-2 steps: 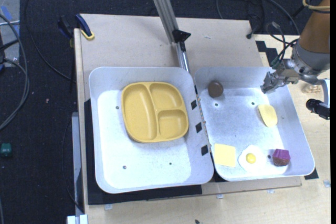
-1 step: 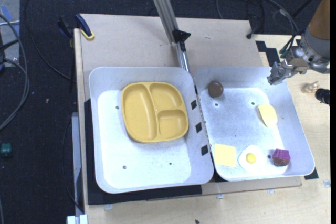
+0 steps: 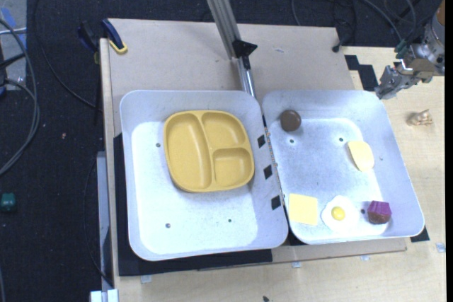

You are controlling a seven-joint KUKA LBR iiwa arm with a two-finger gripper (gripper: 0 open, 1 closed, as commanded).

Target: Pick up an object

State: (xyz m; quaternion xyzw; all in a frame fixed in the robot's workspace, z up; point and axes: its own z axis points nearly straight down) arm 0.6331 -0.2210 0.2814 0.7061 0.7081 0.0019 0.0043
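Pincer [image 3: 391, 83] at right bin's [image 3: 396, 152] upper-right rim — finger state unclear; pale yellow plastic wedge [image 3: 361, 155] lies well apart, below-left.

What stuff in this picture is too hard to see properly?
- Gripper, camera view: small and blurred near the right edge, so whether it is open or shut is unclear.
- Arm, camera view: cut off by the right edge.
- Small pale thing on the bench right of the bins: too tiny to name.
- Purple object in the right bin: too small to tell its shape.
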